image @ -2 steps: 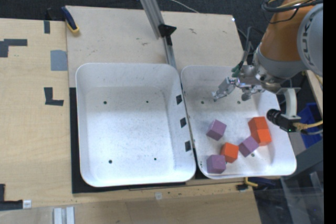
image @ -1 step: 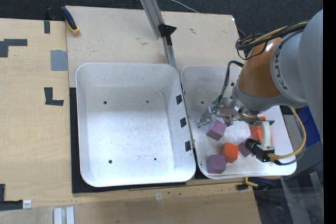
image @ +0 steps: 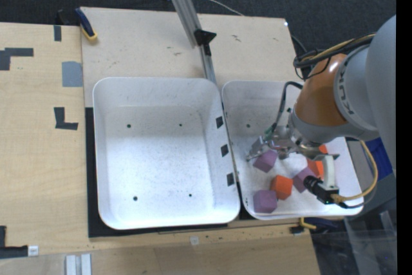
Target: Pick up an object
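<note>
- The gripper [image: 265,146] sits low in the right bin [image: 248,94], directly over a purple block [image: 264,161].
- Whether its jaws are open, I cannot tell.

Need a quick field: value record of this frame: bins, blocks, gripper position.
left bin: holds no blocks
right bin: holds all the blocks
purple blocks: three, at
orange blocks: one at, one partly hidden at
gripper: down in the right bin, right above the upper purple block
grasp: cannot tell
arm: over the right bin's right side
</note>
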{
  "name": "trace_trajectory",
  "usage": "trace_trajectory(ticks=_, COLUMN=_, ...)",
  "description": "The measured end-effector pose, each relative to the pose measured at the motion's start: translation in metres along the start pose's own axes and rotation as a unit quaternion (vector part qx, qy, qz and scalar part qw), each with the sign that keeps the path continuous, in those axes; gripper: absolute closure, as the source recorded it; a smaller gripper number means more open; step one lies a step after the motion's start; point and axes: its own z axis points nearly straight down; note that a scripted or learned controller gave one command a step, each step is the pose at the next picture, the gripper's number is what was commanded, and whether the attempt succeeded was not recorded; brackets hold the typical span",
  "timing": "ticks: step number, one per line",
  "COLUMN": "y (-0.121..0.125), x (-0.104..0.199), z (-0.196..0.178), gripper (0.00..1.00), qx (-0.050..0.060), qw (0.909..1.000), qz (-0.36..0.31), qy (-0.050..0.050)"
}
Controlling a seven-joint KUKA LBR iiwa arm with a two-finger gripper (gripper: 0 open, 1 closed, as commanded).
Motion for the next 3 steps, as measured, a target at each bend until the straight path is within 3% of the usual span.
trace_trajectory(ticks=1, y=0.01, x=0.005, z=-0.002, gripper=0.0, qx=-0.002, qw=1.0, qz=-0.001, qy=0.0)
trace_trajectory(ticks=2, y=0.025, x=-0.043, z=-0.002, gripper=0.0, qx=-0.003, qw=1.0, qz=0.001, qy=-0.001)
trace_trajectory(ticks=3, y=-0.027, x=-0.007, z=-0.001, gripper=0.0, qx=0.0, qw=1.0, qz=0.0, qy=0.001)
